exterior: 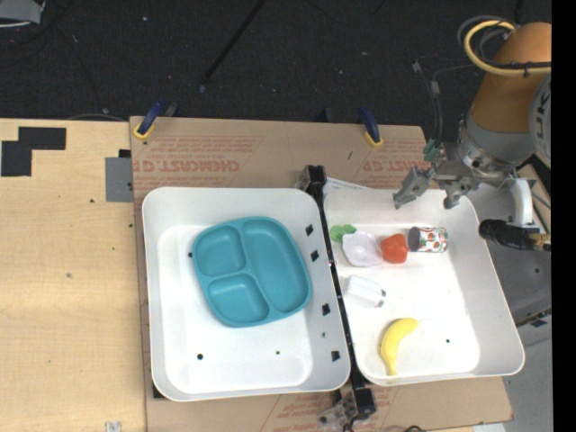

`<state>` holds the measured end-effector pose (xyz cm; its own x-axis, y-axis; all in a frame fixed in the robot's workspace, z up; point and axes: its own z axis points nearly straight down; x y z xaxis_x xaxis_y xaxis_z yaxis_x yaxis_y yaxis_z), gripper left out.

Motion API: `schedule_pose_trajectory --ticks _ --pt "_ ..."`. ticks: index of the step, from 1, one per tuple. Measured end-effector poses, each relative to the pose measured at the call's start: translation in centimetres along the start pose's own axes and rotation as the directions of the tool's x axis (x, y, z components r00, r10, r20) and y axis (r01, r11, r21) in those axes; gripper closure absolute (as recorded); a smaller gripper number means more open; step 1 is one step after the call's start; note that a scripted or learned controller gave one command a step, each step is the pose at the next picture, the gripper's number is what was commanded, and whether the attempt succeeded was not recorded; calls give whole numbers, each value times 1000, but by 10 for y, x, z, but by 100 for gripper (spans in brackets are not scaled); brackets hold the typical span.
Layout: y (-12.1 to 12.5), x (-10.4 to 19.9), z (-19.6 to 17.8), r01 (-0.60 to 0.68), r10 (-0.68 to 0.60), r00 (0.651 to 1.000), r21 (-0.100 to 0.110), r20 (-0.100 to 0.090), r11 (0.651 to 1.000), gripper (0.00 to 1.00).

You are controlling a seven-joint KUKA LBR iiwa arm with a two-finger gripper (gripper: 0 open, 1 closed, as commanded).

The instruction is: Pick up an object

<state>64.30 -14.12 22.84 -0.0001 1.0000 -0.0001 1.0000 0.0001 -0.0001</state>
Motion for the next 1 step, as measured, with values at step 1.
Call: schedule_pose_trajectory --ticks 1 --pt "-1 -3 101 -11 11 1000 8 -1 1000 0"
